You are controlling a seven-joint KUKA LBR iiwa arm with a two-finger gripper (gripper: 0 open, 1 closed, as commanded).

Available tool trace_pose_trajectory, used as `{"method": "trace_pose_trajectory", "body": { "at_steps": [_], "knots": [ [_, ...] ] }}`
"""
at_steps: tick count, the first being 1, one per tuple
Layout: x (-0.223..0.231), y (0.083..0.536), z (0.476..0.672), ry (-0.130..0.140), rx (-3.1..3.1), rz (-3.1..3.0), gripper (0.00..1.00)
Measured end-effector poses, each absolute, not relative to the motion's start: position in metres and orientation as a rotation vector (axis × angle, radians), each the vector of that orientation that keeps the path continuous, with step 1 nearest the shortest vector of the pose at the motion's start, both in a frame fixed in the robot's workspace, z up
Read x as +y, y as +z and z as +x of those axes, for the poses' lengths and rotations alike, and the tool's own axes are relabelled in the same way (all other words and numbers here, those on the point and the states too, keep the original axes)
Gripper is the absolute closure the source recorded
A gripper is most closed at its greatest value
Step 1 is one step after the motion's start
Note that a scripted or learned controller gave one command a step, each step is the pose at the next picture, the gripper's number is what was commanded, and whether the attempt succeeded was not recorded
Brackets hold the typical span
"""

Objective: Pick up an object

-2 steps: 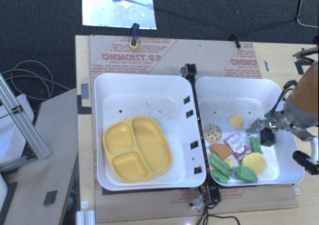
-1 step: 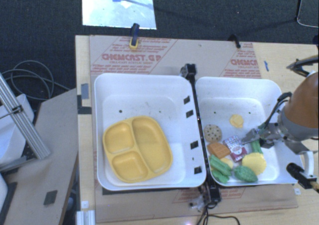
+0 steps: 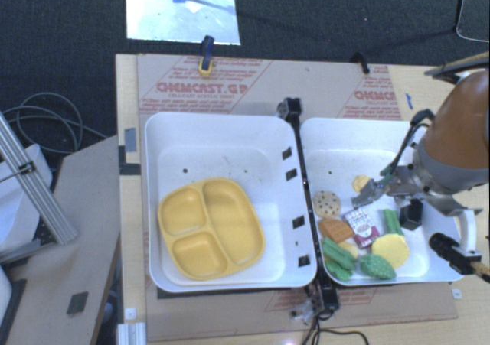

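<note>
Your arm (image 3: 459, 137) comes in from the right, its orange-brown body hanging over the right bin (image 3: 344, 137), and the tool (image 3: 370, 192) sits low over the middle of that bin, just beside a small yellow piece (image 3: 360, 182) and just above a red-and-white packet (image 3: 361, 227). From this slant you cannot tell whether the tool is released or clenched, and nothing can be seen between its tips. The objects you could pick all lie toward the near, left part of the right bin: a round speckled cookie (image 3: 327, 203) near the divider, an orange-brown piece (image 3: 335, 229) just below it, a green vegetable (image 3: 338, 255) along the near-left corner, a bumpy green item (image 3: 376, 266) beside it, a yellow lump (image 3: 390, 248) touching that green item, and a slim green stick (image 3: 392, 221) standing out between the packet and the arm's dark hardware. The left bin (image 3: 222, 137) holds a yellow divided tray (image 3: 210, 226) with three compartments, lying toward the near-left of that bin. Both bins rest side by side on a cardboard sheet (image 3: 260, 83) printed with red lettering, which covers the worktop (image 3: 126, 91). A yellow-and-blue clamp (image 3: 206, 56) grips the far edge of the cardboard, and black clips (image 3: 291, 175) run down the seam between the two bins.
</note>
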State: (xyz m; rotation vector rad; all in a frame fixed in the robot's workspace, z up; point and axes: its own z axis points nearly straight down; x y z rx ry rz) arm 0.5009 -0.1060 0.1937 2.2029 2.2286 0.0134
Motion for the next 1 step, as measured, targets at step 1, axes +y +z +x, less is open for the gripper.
{"method": "trace_pose_trajectory", "body": {
  "at_steps": [1],
  "knots": [
    [-0.1041, 0.3647, 0.4887, 0.021, 2.215, 2.203, 0.0]
  ]
}}
